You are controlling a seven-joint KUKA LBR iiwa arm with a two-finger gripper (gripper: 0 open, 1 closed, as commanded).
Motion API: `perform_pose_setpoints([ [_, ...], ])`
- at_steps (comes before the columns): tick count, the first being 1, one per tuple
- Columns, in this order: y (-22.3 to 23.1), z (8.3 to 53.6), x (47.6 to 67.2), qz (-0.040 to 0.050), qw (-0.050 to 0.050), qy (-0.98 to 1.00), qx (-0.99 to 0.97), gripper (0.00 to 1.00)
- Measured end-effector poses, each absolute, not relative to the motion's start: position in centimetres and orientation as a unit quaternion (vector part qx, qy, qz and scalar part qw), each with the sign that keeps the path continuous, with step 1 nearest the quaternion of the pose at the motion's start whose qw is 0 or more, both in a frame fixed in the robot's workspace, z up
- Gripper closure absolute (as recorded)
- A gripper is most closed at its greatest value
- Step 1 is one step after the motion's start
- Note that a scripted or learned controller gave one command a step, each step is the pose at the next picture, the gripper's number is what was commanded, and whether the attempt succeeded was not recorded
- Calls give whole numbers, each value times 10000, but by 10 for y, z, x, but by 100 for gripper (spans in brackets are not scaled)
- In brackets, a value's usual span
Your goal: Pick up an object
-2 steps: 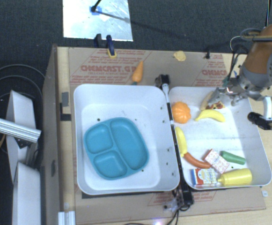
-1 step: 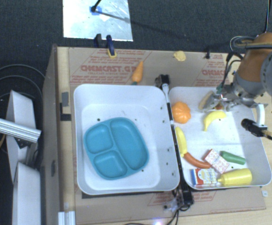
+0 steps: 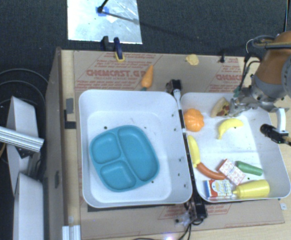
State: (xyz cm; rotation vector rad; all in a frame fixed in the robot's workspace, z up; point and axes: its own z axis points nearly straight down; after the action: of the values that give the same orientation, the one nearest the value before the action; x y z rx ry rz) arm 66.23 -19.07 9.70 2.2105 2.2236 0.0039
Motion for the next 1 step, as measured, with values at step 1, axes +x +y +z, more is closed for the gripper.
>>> perform_pose_setpoints([
  [1,-134,86,668,-39,-26,7094,7048,100],
])
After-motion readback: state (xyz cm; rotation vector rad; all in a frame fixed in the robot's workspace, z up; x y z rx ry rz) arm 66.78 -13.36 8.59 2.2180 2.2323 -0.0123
